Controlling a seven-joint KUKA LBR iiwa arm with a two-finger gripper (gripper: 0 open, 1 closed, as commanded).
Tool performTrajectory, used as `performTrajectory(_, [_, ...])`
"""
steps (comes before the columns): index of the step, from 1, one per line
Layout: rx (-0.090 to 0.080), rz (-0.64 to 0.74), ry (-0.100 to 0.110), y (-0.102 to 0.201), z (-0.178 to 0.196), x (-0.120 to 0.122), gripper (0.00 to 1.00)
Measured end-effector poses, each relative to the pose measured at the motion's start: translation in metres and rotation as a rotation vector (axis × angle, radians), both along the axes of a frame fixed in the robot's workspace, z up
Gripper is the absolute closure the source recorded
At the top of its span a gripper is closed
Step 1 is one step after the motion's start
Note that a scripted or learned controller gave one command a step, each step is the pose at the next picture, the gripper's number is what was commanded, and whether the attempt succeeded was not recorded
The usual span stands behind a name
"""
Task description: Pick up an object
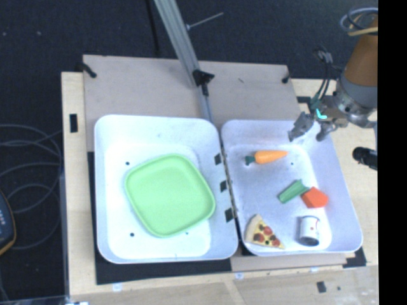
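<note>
Two white bins sit side by side on a pale bench. On the left, a green plate (pixel 169 194) lies in the left bin (pixel 108 132). In the right bin (pixel 337 189), a toy carrot (pixel 268 157) lies almost flat across, green top pointing left, orange tip pointing right. Up and to the right of it hangs the gripper (pixel 312 129), fingers spread apart and holding nothing. I think the carrot is its closest thing, so it must go down and left.
</note>
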State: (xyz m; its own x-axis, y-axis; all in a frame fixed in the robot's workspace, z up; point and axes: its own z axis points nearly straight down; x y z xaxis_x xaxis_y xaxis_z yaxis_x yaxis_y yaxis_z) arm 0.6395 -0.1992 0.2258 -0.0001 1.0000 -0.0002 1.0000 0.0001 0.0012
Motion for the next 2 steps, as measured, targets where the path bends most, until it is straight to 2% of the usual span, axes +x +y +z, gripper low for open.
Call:
performTrajectory(1, [0.0,0.0,0.0,0.0,0.0,0.0,0.0])
performTrajectory(2, [0.0,-0.001,0.004,-0.001,-0.042,-0.001,0.0])
